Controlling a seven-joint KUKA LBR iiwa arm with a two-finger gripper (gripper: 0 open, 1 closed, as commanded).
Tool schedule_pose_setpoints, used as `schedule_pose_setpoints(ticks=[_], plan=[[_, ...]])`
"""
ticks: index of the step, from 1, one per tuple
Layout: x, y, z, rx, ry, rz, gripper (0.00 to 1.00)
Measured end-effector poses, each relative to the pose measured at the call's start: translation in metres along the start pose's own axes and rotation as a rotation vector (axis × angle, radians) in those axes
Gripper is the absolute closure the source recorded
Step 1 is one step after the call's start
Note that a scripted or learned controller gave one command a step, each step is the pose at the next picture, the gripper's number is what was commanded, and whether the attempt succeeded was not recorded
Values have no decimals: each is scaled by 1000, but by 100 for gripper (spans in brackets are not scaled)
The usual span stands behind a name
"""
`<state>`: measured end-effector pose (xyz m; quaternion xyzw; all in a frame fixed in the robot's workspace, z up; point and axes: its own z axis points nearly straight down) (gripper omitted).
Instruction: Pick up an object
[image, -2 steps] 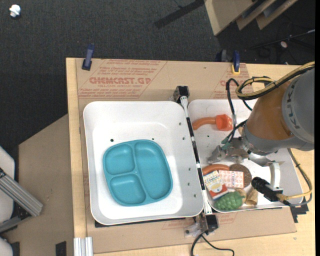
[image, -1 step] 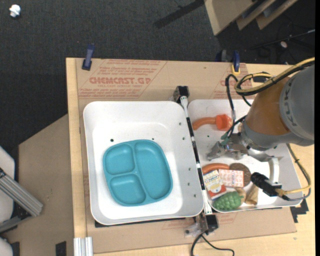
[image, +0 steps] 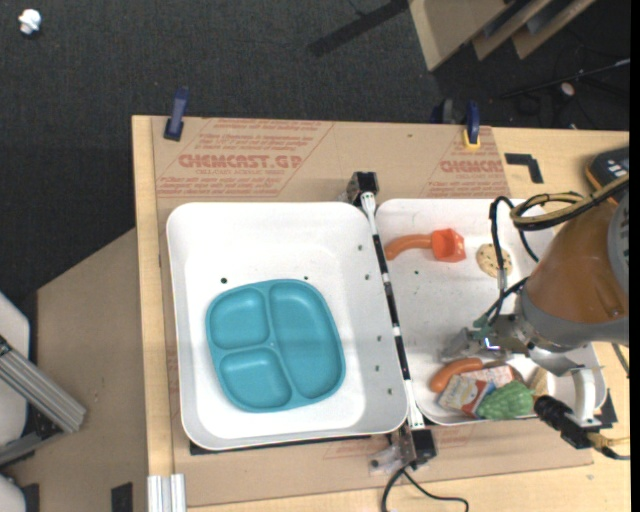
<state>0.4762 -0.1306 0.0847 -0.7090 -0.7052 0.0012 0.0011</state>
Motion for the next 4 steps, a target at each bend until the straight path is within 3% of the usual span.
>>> schedule_pose_setpoints(ticks=[1,2,3,4], plan=[[2,3,-10,-6,-1,-3,100],[2,3,-9,-5,0,-3,0],[6,132,-106,-24,-5,-12,0],[9,187,-5,-9,-1,-9,0]])
